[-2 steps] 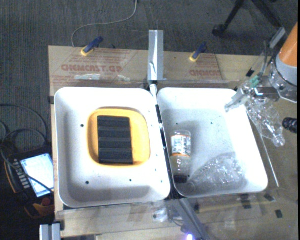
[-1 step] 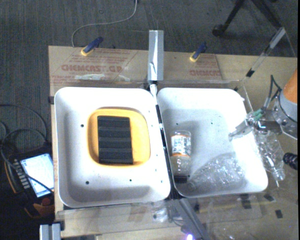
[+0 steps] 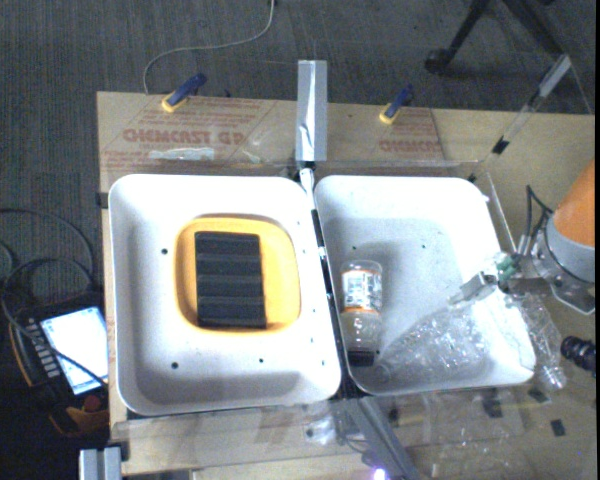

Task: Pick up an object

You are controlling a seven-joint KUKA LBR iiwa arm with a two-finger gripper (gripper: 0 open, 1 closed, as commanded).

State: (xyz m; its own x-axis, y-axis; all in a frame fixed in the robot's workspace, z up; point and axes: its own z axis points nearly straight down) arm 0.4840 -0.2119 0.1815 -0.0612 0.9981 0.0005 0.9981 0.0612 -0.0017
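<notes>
Yellow and black on the far left: a yellow tray [image 3: 238, 278] lies flat in the middle of the left bin [image 3: 140, 268], carrying a ribbed black block [image 3: 228, 279] that fills most of it. Stiff, flat and broad, I'd say, and awkward for a two-finger grip unless taken by an edge.

Moving across the divider into the right bin [image 3: 420, 208], a small clear bottle [image 3: 360, 303] lies on its side close to the left wall, white label up and dark cap toward the near rim. It looks light and rigid, though round and smooth, so likely to roll or slip. My judgement is that the best hold is across the body at the label, fingers square to its long axis.

Next comes a crumpled clear plastic bag [image 3: 442, 343], sprawled over the near right corner of that bin and touching the bottle's cap end. It looks very light, soft and slippery. A pinch on a raised fold would probably lift it, but it could slide out.

At the right edge, the arm [image 3: 578, 218] shows its orange band, and the tool [image 3: 500, 273] sits over the bin's right wall, just above the bag's upper edge. Whether the tool is spread or closed, I cannot tell. Nothing is visibly held, and all of this sits on the brown worktop [image 3: 200, 133].
</notes>
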